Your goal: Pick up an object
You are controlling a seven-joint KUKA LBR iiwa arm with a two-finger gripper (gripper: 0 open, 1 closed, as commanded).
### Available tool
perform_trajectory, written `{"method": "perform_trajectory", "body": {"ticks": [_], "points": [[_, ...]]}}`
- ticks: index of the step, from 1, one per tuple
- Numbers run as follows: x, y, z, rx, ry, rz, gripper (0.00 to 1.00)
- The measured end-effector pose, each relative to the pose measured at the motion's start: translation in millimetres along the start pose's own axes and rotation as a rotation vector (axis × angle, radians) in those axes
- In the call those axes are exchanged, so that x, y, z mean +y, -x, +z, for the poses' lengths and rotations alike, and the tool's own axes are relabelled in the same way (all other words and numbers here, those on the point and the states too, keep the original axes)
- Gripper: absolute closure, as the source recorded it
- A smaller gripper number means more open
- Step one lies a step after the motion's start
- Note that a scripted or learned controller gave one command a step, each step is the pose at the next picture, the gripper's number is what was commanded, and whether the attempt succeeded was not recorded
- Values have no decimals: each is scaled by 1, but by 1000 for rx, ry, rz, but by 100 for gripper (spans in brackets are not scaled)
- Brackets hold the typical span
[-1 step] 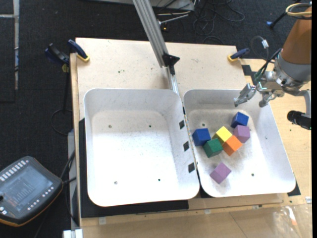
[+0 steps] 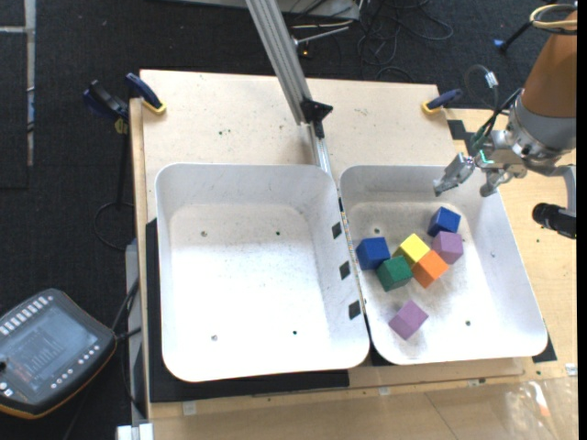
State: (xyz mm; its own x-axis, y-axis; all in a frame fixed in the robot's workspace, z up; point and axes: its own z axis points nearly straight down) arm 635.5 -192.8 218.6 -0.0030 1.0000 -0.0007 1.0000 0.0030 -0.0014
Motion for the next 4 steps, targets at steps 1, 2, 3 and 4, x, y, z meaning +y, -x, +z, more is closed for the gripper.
{"method": "perform_trajectory", "body": {"ticks": [1,2,3,4], "points": [[3,-10,50,1,-3,0,0],[9,-2,103,-9,14,3,0],[19,4,111,-21,41,0,0],[19,4,100,-25,45,-1,100]]}}
